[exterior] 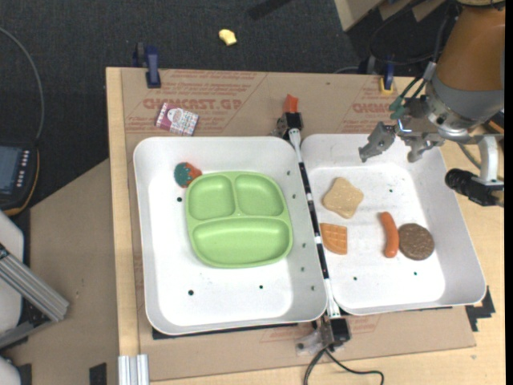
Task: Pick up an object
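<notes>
The right bin (449,283) holds a tan bread piece (343,197), an orange waffle square (333,238), an orange-red sausage (389,233) and a brown round patty (416,241). My gripper (397,146) hangs over the far edge of this bin, above and behind the bread. Its two fingers are spread apart with nothing between them. In the left bin (160,279) lies a green divided plate (238,219), with a small red and green object (187,173) at its far-left corner.
A small pink and white packet (176,118) lies on the cardboard behind the left bin. Blue clamps (150,64) and an orange clamp (290,103) hold the board's far edge. A yellow scrap (228,36) rests on the dark floor beyond.
</notes>
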Controlling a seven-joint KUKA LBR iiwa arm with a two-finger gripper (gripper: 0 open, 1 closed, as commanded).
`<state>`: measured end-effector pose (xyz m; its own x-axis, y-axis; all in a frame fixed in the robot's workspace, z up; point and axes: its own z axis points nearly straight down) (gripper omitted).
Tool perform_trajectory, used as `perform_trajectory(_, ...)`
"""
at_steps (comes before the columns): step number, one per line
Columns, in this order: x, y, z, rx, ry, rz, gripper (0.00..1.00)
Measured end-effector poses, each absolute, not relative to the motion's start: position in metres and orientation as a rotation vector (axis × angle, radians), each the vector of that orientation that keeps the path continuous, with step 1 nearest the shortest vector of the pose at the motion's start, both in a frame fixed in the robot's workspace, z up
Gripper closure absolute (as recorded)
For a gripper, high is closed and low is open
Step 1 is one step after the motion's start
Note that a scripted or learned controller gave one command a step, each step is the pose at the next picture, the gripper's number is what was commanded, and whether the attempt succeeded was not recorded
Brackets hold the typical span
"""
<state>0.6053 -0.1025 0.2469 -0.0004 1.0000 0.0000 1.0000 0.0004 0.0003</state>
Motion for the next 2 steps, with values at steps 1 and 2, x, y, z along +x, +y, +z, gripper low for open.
perform_trajectory(1,0.517,-0.139,0.144,2.239,2.222,-0.016,0.0)
perform_trajectory(2,0.527,-0.181,0.084,2.223,2.218,0.002,0.0)
